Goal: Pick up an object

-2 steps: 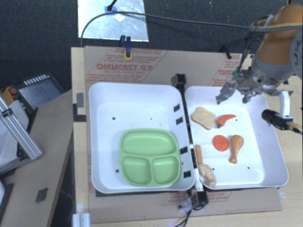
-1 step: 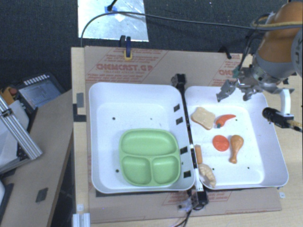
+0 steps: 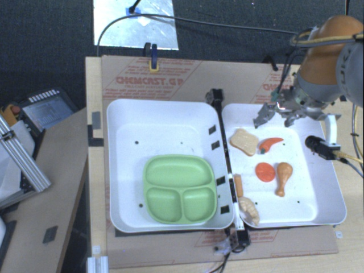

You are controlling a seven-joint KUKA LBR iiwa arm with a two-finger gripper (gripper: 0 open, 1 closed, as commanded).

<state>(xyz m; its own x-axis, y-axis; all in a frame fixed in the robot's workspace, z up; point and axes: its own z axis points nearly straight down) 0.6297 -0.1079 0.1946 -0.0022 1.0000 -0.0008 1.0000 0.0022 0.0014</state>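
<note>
Bread slice (image 3: 244, 141), right of frame centre in the right bin (image 3: 327, 209), looks light, stiff and flat; pinching across its narrow edges seems best. The gripper (image 3: 275, 114) hovers just above it, fingers spread, empty.

Bright, even overhead light is washing the 2 white bins (image 3: 165, 118) — a foil sheet (image 3: 135, 16) is glaring far left of the gripper (image 3: 278, 116) — focus soft.
</note>
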